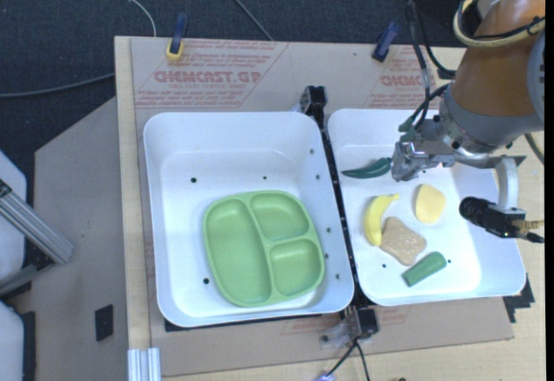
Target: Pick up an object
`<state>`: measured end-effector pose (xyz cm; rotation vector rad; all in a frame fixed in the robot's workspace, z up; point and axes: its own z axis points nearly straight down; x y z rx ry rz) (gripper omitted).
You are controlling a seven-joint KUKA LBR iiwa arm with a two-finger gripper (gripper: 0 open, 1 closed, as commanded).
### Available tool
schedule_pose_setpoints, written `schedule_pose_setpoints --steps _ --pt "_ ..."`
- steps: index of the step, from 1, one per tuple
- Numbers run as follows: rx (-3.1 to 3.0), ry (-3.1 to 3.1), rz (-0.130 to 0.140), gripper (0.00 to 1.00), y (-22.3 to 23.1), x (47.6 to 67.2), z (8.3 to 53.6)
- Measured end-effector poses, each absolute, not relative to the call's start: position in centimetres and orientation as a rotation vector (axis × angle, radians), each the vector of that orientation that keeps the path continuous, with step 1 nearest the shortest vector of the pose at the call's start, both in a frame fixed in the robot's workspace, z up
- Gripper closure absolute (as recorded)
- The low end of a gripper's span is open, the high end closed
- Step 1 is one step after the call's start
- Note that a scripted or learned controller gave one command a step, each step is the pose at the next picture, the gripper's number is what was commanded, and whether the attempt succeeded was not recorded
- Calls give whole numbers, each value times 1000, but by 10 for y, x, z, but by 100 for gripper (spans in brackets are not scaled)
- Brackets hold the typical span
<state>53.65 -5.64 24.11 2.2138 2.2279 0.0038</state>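
Resting on dark carpet, a bench (130, 197) bearing two bins: left bin (164, 154) holding a green tray (262, 246), right bin (485, 280) holding the rest. Hanging at the right bin's far side, gripper (409, 164); grip impossible to tell. Lying just left of it, nearly touching, a green pepper (368, 168), long axis across the bin, tip pointing left. Sitting nearer: banana (376, 216), lemon (429, 203), sponge (402, 242), green block (424, 269)
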Motion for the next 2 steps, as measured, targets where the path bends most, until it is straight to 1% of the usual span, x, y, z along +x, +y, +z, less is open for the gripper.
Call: schedule_pose_setpoints --steps 1,2 --pt "2215 2227 3 100 -12 543 240" --pt "2214 2230 4 100 53 546 238"
